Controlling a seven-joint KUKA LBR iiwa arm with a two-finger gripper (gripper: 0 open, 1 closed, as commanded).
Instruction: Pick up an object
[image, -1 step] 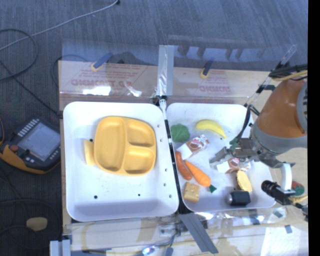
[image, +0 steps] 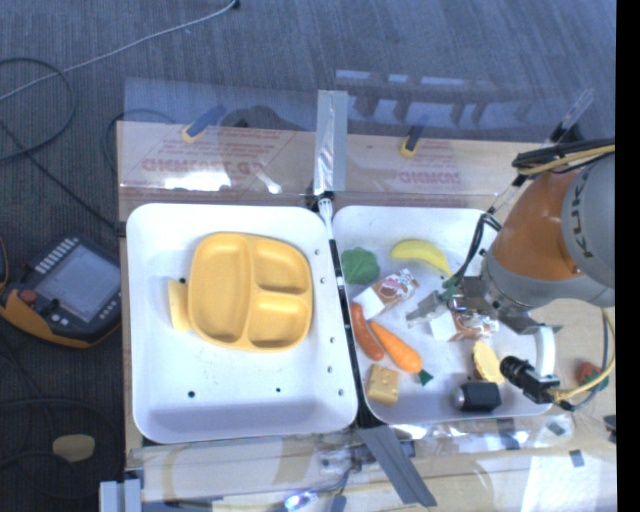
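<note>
Where bins meet: yellow tray (image: 249, 291) left; carrot (image: 396, 345) right

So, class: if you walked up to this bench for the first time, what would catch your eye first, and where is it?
Probably the big yellow divided tray, sitting in the left bin. Next, the grey arm with its orange band reaching in from the right over the right bin, where small toy foods are scattered: a banana near the back, a carrot by the middle.
</note>
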